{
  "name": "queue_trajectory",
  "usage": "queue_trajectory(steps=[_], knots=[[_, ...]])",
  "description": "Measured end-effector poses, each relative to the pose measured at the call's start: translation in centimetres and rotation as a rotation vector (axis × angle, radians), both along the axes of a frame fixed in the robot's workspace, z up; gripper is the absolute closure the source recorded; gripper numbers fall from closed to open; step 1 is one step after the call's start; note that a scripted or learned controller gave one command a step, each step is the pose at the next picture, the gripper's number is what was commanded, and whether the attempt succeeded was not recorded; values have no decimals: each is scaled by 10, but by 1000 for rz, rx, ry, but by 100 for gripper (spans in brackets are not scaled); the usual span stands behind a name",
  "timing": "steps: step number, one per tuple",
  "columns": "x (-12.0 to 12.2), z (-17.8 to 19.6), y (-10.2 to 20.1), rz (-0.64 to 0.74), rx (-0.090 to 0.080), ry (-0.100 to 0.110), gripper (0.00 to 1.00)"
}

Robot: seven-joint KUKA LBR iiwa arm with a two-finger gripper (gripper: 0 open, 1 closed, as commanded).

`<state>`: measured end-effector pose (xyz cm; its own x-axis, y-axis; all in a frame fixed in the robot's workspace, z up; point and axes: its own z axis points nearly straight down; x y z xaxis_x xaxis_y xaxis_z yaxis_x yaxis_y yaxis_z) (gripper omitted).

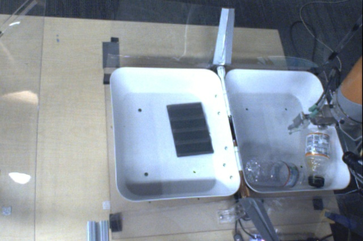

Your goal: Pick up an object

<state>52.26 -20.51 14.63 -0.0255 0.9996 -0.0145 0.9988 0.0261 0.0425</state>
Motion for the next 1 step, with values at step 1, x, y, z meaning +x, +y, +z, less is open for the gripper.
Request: queue_trajectory(steps=[1], knots=[[-16, -48, 0, -4, 10, 32, 0]])
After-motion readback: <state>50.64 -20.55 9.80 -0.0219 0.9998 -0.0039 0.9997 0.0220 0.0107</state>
